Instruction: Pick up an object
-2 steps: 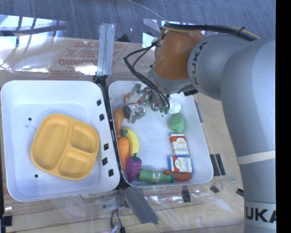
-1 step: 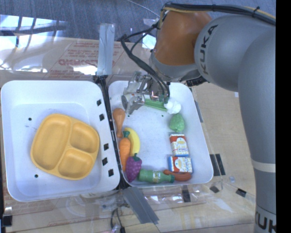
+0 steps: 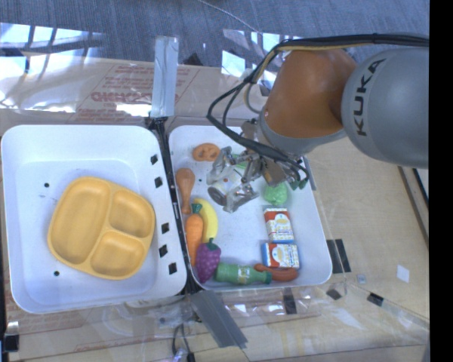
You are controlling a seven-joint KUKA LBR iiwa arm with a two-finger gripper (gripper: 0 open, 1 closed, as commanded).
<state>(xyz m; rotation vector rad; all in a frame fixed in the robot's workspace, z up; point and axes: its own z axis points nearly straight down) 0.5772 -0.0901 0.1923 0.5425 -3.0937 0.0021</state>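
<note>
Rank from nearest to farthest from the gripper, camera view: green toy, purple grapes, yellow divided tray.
From the gripper:
1. Green toy, just beside it, toward the arm.
2. Purple grapes, near front edge of the right bin.
3. Yellow divided tray, in the left bin.

Bright and evenly lit from overhead — soft, short shadows under the toys in the right bin point(image 3: 317, 240). Strong white glare on the clear sheeting point(image 3: 53, 40) along the top. Slightly soft overall, with mild blur on the arm point(image 3: 377, 104).
</note>
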